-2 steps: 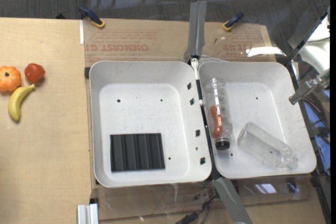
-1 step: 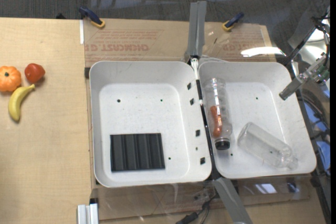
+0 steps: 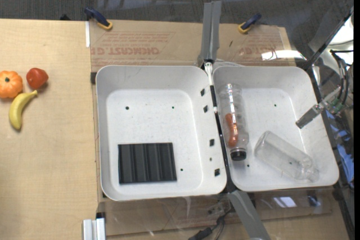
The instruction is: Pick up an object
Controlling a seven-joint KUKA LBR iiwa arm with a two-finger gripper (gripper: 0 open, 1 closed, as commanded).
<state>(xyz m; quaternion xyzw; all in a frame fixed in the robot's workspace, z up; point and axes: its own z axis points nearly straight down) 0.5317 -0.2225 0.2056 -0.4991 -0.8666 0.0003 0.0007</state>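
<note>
While tool (image 3: 308, 117) hovers | clear cup (image 3: 283, 156) apparently below-left, apart

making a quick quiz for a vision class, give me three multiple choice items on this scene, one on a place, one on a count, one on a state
1. Where does the dark ribbed tray lie?
A. in the left bin
B. in the right bin
C. on the wooden bench top

2. How many pieces of fruit sit on the wooden bench top?
A. one
B. three
C. five

3. How does the clear bottle with orange contents rest?
A. standing upright
B. lying on its side
C. held between the fingers

Answers: 1 A, the tray sits in the left bin's near part. 2 B, an orange, a red fruit and a banana. 3 B, it lies along the right bin's left wall.
</note>
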